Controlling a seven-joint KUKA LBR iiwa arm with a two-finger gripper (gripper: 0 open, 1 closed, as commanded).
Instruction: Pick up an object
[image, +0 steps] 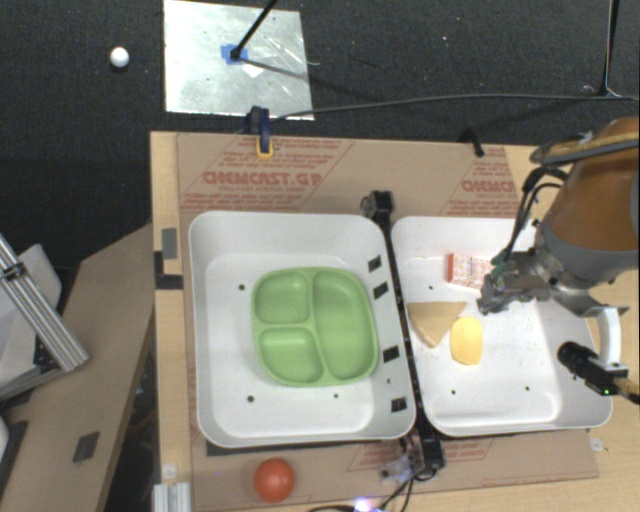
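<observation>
A: What sits in the left bin (215, 300)?
B: A green divided plate (314, 325), about in the middle.
A: And the right bin (520, 400)?
B: The arm's gripper (497, 293) hangs low over its upper part; whether its fingers are apart or together cannot be told. Just beside it lie a tan wedge (432, 320), a yellow lump (466, 340) touching the wedge, and a small red-and-white packet (466, 267).

Both bins (300, 235) are plain white. The left one carries a pale green divided plate (313, 325); the right one has a yellow lump (466, 340), a tan wedge (432, 320) and a red-and-white packet (466, 268). The desk (330, 170) is brown card with red lettering. An orange-red ball (274, 479) sits out front.
</observation>
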